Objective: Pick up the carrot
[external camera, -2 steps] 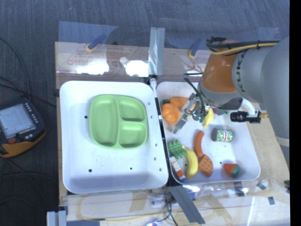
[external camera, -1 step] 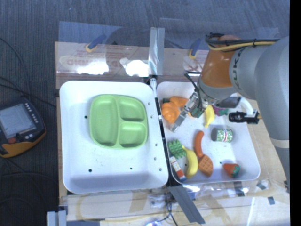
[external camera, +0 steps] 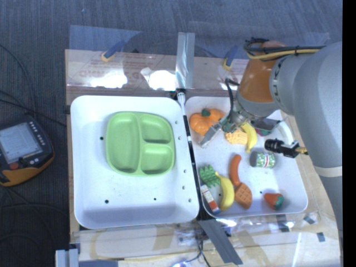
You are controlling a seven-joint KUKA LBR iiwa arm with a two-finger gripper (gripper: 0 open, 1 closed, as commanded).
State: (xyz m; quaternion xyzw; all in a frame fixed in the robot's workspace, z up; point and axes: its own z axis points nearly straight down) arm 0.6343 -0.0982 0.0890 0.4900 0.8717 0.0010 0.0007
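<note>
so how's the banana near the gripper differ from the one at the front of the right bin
The banana near the gripper lies in the far half of the right bin, beside a yellow corn-like piece. The front banana lies near the bin's front-left corner, between a green leafy piece and a waffle-like piece. The far one looks slimmer, the front one thicker and more curved. Both are yellow toy fruit in the same bin.

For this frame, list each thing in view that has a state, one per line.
green divided plate: flat in the left bin, nothing on it
gripper: low in the right bin, beside the pumpkin
carrot: lying on the bin floor, not held
banana: lying flat
small can: on its side
</note>
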